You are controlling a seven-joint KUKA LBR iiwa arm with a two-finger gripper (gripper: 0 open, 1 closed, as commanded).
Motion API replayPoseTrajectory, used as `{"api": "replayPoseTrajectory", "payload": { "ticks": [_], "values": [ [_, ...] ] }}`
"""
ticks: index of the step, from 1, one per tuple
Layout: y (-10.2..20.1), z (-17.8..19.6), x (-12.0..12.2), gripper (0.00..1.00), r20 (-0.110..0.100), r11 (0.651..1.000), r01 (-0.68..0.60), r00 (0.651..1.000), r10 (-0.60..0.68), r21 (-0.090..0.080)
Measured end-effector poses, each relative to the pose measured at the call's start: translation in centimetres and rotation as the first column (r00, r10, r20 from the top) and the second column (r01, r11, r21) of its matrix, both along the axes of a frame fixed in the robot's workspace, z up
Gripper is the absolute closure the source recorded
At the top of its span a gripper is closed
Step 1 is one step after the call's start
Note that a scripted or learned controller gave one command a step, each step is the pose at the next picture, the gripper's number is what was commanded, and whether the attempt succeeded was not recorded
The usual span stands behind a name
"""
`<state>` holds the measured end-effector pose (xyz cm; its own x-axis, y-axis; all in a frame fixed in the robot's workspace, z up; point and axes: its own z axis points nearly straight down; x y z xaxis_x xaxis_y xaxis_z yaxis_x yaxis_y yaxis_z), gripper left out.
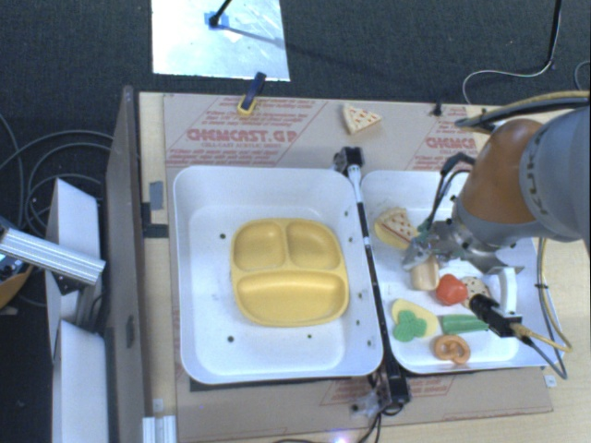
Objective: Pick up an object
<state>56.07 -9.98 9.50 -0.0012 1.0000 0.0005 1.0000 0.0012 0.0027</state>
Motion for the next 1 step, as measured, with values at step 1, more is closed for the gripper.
{"api": "replayPoseTrajectory", "payload": {
  "ticks": [1],
  "values": [
    [7.16, 9.44, -1.64, 1.00, 0.004, 1.000, -0.009, 1.000, 0.009, 0.002]
  ]
}}
